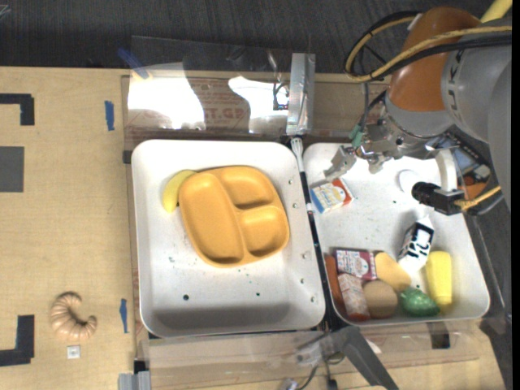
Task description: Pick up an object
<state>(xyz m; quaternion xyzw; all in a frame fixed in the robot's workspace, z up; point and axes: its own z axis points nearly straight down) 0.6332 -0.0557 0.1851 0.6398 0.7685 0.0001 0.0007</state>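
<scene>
Count: two white bins. Left bin (pixel 154 283) has one orange divided tray (pixel 231 214), three compartments, upside-up, with one yellow banana-like piece (pixel 171 190) poking out from under its left edge.

Right bin (pixel 370 210) has seven items:
- one small white carton with blue and red print (pixel 331 194), upper left, near the divider
- one red-and-white snack packet (pixel 354 265), with a second reddish packet (pixel 352 297) just below it
- one pale yellow lump (pixel 392 271)
- one brown potato-like ball (pixel 379 297)
- one green piece (pixel 418 302)
- one yellow corn-like cob (pixel 439 277), upright along the right wall
- one black-and-white bottle-like item (pixel 418 241), tilted, just above the cob

The lower cluster is packed tight, items touching each other.

Outside the bins: one beige croissant-like toy (pixel 72 315) on the bench at lower left, well apart from both.

Gripper (pixel 351 154): over the upper part of the right bin, just above and right of the small carton. Nothing visible between the fingers. Can't tell how far they are spread; the wrist hardware blocks a clean read. Can't tell if it touches the carton either.
</scene>
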